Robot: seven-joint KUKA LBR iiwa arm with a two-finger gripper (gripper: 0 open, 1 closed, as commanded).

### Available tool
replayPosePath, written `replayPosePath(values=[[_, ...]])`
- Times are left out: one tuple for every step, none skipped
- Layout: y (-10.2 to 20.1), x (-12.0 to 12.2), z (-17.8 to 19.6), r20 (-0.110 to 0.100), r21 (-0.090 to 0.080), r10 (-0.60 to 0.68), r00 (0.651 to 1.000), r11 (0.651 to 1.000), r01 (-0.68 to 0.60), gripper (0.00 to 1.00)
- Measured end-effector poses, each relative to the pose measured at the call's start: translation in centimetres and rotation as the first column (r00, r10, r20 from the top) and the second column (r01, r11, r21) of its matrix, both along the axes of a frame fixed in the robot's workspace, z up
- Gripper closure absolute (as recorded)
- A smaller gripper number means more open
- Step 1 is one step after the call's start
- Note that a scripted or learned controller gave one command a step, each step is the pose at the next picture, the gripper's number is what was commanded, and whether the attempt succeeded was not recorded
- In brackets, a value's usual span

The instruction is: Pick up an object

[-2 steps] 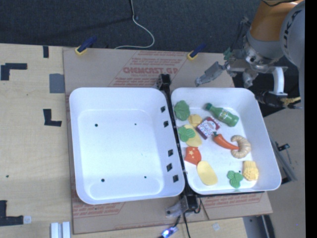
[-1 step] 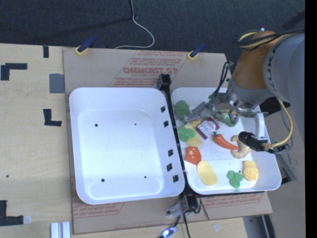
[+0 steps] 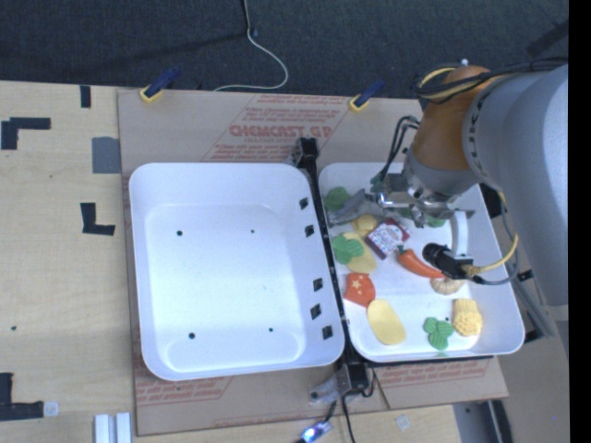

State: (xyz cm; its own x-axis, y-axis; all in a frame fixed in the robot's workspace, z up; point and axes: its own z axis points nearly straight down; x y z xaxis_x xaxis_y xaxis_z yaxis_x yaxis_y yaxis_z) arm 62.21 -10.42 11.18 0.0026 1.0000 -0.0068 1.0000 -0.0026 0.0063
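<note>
My gripper (image 3: pixel 395 209) hangs low over the upper middle of the right bin (image 3: pixel 499 344), under the grey arm with the orange band. Directly beneath and beside it lie a red-and-white packet (image 3: pixel 386 238), a yellow piece (image 3: pixel 366 223) and a grey piece (image 3: pixel 345 212). A green piece (image 3: pixel 336 196) sits near the bin's top left corner. The view does not show anything held in the gripper.
Also in the right bin are a green leafy piece (image 3: pixel 348 247), a red piece (image 3: pixel 359 289), a yellow oval (image 3: pixel 386 322), a broccoli (image 3: pixel 437 331), a corn cob (image 3: pixel 467 317), an orange carrot-like piece (image 3: pixel 417 264) and a tan piece (image 3: pixel 448 286). The left bin (image 3: pixel 148 201) adjoins it.
</note>
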Motion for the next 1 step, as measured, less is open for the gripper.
replayPosePath(values=[[-0.54, 1.47, -1.52, -0.026, -0.003, 0.005, 1.000, 1.000, -0.005, 0.00]])
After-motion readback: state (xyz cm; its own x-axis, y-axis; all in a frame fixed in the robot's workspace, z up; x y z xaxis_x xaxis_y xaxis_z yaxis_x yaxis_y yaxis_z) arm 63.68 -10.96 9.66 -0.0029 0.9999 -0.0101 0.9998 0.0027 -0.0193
